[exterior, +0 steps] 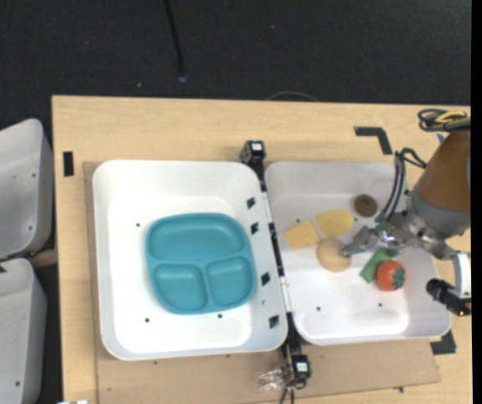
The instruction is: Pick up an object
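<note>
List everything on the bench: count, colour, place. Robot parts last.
bins: 2, white, side by side on the bench; left bin, right bin
divided tray: 1, teal, middle of left bin
flat pieces: 2, yellow, right bin near its centre; one, one
round piece: 1, tan, right bin, just below the yellow pieces
small disc: 1, brown, upper part of right bin
tomato-like toy: 1, red with green, right side of right bin
bench: 1, light wood
arm: 1, grey with orange band, over right bin
end effector: 1, metallic, low beside the round piece
</note>
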`<state>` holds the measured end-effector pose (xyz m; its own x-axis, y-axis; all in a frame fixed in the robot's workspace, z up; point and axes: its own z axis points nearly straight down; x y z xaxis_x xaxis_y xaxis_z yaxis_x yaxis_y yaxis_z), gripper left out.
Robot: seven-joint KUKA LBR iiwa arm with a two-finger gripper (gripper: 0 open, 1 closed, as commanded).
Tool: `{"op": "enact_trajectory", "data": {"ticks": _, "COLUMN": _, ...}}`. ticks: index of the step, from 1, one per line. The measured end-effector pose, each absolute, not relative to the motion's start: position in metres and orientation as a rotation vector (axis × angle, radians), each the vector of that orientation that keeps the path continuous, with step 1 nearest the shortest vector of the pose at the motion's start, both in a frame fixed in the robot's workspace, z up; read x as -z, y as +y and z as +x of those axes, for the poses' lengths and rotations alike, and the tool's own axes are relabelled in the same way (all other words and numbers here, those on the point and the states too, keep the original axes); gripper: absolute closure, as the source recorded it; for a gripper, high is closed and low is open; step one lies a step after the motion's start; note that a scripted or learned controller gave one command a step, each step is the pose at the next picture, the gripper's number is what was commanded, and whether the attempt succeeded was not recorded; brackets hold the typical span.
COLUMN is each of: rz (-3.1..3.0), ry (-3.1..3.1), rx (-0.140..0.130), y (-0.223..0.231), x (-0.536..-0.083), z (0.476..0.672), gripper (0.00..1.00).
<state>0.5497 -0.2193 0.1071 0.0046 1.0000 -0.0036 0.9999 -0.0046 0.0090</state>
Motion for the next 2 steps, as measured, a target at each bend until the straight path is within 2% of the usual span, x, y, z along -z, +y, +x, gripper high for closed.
{"op": "enact_trajectory", "data": {"ticks": 1, "rz": 2.214, "ry": 2.201, "rx": -0.014, "y": -0.22, "x": -0.12, "z": 0.552, "gripper": 1.0}}
{"op": "enact_trajectory", "data": {"ticks": 2, "rz": 2.213, "ry": 2.219, "rx": -0.005, "y": -0.221, "x": -0.185, "z": 0.555, "gripper": 1.0}}
